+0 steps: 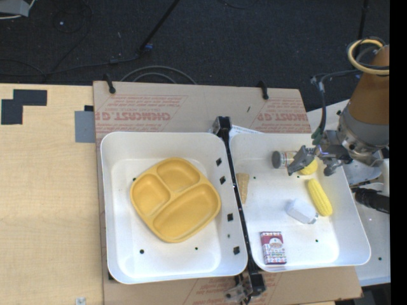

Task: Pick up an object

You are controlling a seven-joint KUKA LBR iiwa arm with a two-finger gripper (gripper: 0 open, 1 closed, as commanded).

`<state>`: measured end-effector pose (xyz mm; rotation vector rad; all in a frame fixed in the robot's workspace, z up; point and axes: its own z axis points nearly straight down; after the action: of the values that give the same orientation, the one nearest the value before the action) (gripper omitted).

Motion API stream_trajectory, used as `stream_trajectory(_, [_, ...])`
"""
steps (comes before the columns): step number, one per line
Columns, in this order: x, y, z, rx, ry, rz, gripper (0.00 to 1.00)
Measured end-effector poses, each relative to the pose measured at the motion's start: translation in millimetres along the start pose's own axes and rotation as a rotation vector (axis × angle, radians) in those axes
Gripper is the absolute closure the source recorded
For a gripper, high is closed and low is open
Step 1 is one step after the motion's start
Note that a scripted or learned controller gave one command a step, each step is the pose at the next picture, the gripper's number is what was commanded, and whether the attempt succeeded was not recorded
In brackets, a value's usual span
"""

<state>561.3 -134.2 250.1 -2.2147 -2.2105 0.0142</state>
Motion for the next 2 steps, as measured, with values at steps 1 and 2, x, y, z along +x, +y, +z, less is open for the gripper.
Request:
stream_trajectory(1, [0.1,2.0,-7.0,-0.012,-0.002,-0.002,0.00])
stream_trajectory(2, [5.1,2.0,37.2,-0.008,-0.001,-0.002,0.00])
